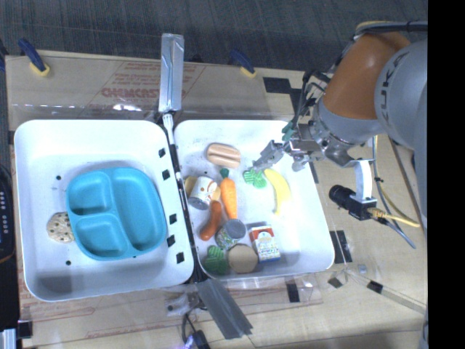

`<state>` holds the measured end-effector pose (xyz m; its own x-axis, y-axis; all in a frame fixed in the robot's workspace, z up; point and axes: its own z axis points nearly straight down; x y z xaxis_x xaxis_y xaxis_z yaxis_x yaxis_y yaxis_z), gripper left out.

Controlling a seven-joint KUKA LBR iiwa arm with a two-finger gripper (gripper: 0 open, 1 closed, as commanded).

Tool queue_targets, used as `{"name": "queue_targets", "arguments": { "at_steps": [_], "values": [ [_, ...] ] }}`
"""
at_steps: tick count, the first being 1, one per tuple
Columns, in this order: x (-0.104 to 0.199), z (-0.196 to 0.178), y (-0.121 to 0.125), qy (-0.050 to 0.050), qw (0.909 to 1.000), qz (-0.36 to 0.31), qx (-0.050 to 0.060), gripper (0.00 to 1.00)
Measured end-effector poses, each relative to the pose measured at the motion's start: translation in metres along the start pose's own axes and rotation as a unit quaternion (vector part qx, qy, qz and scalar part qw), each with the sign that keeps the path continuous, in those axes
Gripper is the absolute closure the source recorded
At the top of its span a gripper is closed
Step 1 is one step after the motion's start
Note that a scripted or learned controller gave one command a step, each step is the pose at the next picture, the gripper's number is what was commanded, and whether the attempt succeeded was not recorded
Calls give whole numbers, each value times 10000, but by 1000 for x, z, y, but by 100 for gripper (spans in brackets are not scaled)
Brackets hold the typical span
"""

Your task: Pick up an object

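Note:
My gripper hangs over the upper right part of the right bin, and it is open. One fingertip sits just above a small green leafy item; the other fingertip is to the right. A yellow banana lies on the bin floor just below the gap. I see nothing held between the fingers. Further left lie a hot dog bun and an orange carrot.
The right bin also holds a small can, a sausage, a grey tin, a red and white carton, a brown round piece and a green piece. The left bin holds a blue divided plate and a cookie.

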<state>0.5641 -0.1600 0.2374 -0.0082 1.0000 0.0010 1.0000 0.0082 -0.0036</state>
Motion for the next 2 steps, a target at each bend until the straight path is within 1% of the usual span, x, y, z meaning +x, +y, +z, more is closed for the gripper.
{"name": "queue_targets", "arguments": {
  "at_steps": [1, 2],
  "values": [
    [42, 123, 55, 9, 9855, -1697, 27, 0],
    [28, 147, -4, 0, 9957, -924, 5, 0]
  ]
}}
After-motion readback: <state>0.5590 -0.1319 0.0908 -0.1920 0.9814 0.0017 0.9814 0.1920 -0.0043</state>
